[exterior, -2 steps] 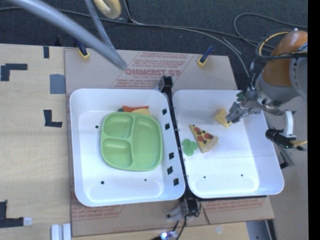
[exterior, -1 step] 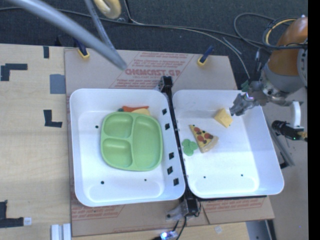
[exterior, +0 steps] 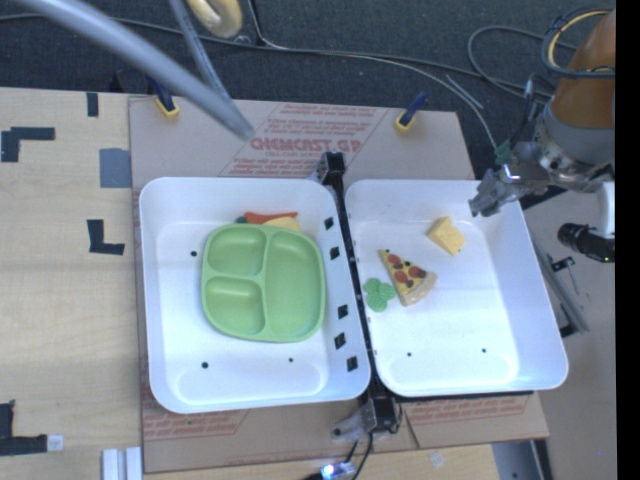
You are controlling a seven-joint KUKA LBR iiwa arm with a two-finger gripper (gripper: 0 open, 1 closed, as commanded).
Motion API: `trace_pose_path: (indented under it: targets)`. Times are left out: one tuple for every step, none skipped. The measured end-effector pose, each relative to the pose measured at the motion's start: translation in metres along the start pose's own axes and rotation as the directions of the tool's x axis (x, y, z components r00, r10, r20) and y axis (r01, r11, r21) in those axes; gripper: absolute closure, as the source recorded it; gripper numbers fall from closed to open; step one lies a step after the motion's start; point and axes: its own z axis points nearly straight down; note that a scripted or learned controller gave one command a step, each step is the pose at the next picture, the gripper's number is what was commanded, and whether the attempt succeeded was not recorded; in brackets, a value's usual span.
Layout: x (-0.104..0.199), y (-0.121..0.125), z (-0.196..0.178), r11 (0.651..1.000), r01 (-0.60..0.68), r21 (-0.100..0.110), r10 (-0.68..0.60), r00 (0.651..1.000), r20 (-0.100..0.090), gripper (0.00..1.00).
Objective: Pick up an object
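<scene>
The small yellow cheese-like wedge looks light and rigid (best pinched across its flat sides), while the gripper hovers nearby, its opening impossible to tell.

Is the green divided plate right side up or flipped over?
Right side up: the green divided plate shows its three recessed compartments facing upward.

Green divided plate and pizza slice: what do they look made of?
Green divided plate: probably moulded plastic, matte, judging by its uniform colour and soft rounded compartment ridges. Pizza slice: likely a plastic or rubber toy, given its flat painted-looking toppings; which one is unclear.
</scene>
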Motion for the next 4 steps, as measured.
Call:
trace_pose_path:
  targets:
    - [0.050, -0.014, 0.013, 1.000, 0.002, 0.007, -0.002, 1.000, -0.001, 1.00]
    - [0.095, -0.039, 0.018, 1.000, 0.001, 0.008, -0.001, 1.000, -0.001, 1.00]
    - [0.143, -0.053, 0.029, 1.000, 0.002, 0.007, -0.002, 1.000, -0.001, 1.00]
    - [0.195, -0.071, 0.037, 1.000, 0.003, 0.008, -0.003, 1.000, -0.001, 1.00]
